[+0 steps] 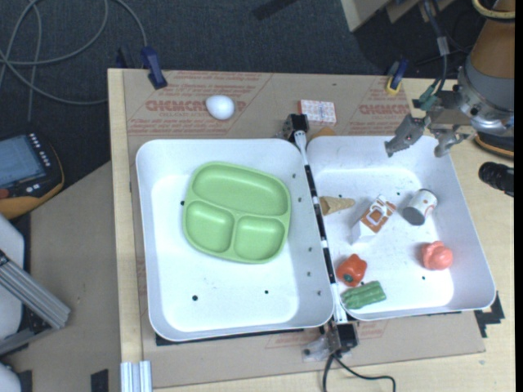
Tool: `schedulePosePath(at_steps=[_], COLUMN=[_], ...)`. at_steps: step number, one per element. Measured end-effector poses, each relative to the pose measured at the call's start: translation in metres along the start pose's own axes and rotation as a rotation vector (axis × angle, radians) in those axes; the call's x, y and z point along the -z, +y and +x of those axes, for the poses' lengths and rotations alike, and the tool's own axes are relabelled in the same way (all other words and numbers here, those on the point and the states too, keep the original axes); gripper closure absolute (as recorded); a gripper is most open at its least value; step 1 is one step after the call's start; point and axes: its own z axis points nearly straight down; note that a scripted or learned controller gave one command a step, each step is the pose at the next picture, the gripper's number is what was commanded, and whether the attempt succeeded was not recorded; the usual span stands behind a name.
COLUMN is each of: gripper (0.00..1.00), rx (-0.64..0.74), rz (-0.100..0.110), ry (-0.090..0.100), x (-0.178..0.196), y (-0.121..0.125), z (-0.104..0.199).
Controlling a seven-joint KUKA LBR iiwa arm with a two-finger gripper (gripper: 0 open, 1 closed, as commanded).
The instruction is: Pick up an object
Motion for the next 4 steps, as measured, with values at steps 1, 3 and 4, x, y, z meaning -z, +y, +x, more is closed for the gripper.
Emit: schedulePosePath(at_steps=[1,3,4], gripper=[0.00,1.00,0.00], rx=[-0.001,-0.001,-0.001], rz=[0.003,-0.003,-0.003], ry=[0.000,-0.001,0.000], x=[-0.131,-0.184,-0.184], y=[-0.024,-0.015,-0.015], z=[0.002,-0.013,-0.013])
